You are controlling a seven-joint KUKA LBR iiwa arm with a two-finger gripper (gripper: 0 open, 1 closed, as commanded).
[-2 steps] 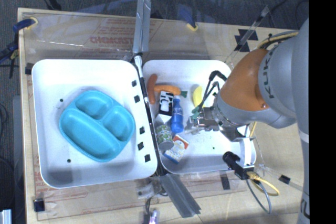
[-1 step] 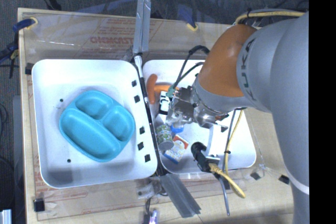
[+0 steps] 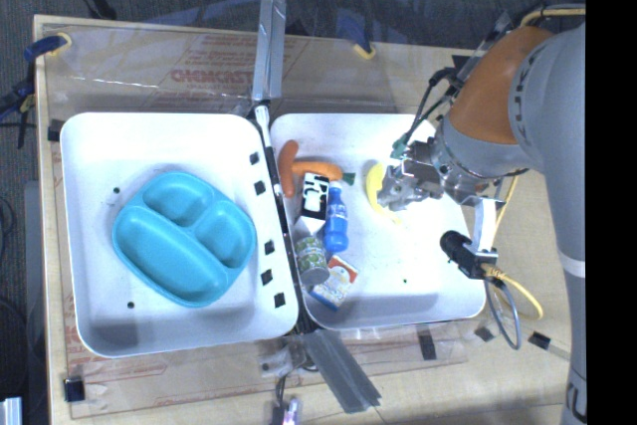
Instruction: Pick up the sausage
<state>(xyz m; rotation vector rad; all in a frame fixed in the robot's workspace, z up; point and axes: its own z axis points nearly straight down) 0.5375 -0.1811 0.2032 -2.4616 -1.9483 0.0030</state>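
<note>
Grey arm's gripper (image 3: 398,189), its opening impossible to tell, hovers beside a yellow banana (image 3: 375,186); reddish-orange curved sausage (image 3: 288,166) lies near-vertical along the right bin's left wall

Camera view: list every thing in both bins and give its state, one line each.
Sausage: lying by the divider, not held.
Blue tray: flat in the left bin.
Blue bottle: lying on its side.
Can: tipped over.
Banana: lying beside the gripper.
Small carton: lying flat.
</note>
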